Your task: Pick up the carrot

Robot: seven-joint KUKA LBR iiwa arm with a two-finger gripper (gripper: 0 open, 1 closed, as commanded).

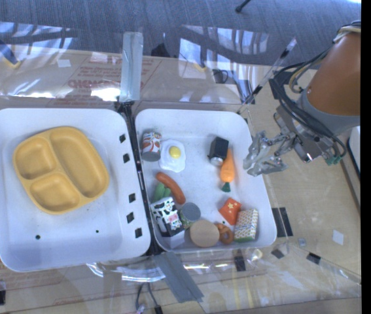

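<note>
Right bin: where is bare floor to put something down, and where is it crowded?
In the right bin, bare floor lies along the far wall, above the fried egg and black object, and between sausage and carrot. The near edge is crowded.

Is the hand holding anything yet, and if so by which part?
Nothing is held. The hand sits just outside the right bin's right wall with nothing between its fingers, while the carrot lies inside the bin, apart from it.
</note>
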